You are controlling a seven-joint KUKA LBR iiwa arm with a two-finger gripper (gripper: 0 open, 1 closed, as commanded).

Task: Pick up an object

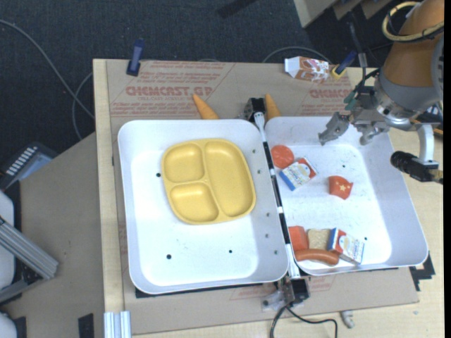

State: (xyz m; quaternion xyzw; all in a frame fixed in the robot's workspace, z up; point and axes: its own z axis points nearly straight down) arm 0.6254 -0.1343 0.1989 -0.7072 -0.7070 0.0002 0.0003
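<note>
Near right bin's middle, small red block (pixel 340 186), yellow mark on top

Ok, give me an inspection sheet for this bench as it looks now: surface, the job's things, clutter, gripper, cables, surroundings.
Surface: brown board bearing the left bin and the right bin side by side.
Job's things: in the right bin, a red round piece, a small carton, a red block, and near the front rim a sausage beside a small packet.
Clutter: yellow divided tray in the left bin; a wrapper on the board behind.
Gripper: gripper open, above the right bin's far edge, holding nothing.
Cables: a thin cable on the floor, left.
Surroundings: dark carpet.
</note>
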